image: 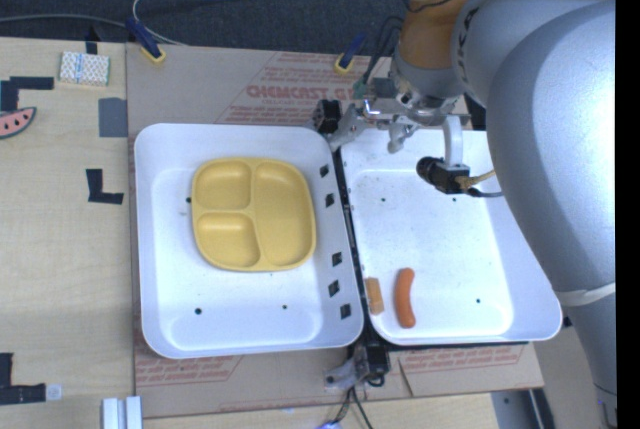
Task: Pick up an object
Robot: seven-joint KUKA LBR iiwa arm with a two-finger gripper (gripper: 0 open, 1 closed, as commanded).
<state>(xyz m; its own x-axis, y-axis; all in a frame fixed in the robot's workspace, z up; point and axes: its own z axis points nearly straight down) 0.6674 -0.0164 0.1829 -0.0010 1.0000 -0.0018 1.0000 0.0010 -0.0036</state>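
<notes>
We cannot tell the gripper's state at the right bin's far edge, and with the sausage lying near the front wall, our reach could clip that wall.

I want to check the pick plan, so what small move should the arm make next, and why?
Probably travel toward the near end of the right bin and stop above the sausage. The gripper hangs at that bin's far edge with nothing visibly in it, while the sausage lies apart from it, beside a small tan piece against the divider.
</notes>
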